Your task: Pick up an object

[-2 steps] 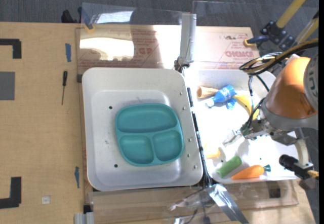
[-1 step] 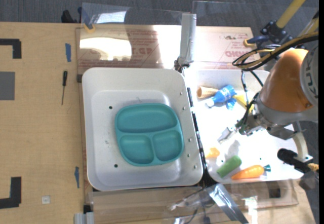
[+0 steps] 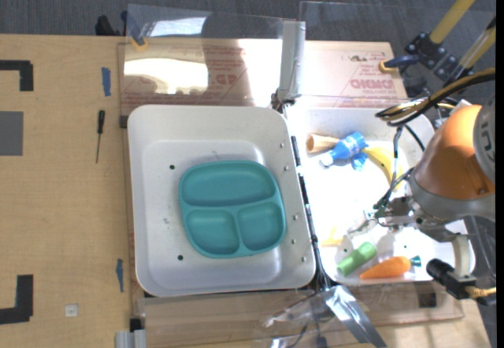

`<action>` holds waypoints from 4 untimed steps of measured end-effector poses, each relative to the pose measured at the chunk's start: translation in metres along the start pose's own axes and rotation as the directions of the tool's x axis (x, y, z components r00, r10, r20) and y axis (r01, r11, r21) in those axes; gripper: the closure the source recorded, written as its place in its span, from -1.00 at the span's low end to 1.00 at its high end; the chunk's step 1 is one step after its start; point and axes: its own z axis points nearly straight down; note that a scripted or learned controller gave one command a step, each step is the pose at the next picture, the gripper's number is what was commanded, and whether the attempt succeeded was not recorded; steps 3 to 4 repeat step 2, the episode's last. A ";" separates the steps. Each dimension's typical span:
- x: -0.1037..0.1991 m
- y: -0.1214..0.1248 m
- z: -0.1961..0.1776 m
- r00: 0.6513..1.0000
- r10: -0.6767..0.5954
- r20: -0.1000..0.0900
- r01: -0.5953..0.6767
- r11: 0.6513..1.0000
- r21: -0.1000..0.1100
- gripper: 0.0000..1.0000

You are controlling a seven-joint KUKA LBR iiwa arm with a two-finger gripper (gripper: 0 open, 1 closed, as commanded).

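Camera view shows the gripper (image 3: 383, 216) low over the right bin (image 3: 335, 122), near that bin's front edge, with the orange-banded arm (image 3: 457, 157) coming in across the bin's right side. Whether the pincer is released or clenched I cannot tell — the wrist and its cables blur that part, and nothing is plainly seen between its tips.

Just in front of it, along the bin's front edge, lie a green cylinder (image 3: 356, 257) and, touching or nearly touching it on the right, an orange carrot-shaped toy (image 3: 387, 267). These look like the nearest candidates for a pick. Both appear to be light, stiff plastic with smooth rounded sides (so likely slippery); a grasp across the short width at mid-body should hold better than one near a tapering end. They sit close together and close to the bin wall, which may crowd the approach.

Farther back, near the bin's rear edge, lies a blue toy (image 3: 347, 149) beside a tan cone (image 3: 320, 142). The left bin (image 3: 150, 181) holds a teal divided plate (image 3: 231, 207) at its centre — well apart from the arm.
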 end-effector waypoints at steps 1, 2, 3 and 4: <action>0.017 0.092 0.005 0.989 -0.145 0.006 0.145 0.989 -0.013 -1.00; 0.020 0.097 -0.031 0.934 -0.357 0.008 0.357 0.934 -0.009 -1.00; 0.020 0.097 -0.031 0.934 -0.357 0.008 0.357 0.934 -0.009 -1.00; 0.020 0.097 -0.031 0.934 -0.357 0.008 0.357 0.934 -0.009 -1.00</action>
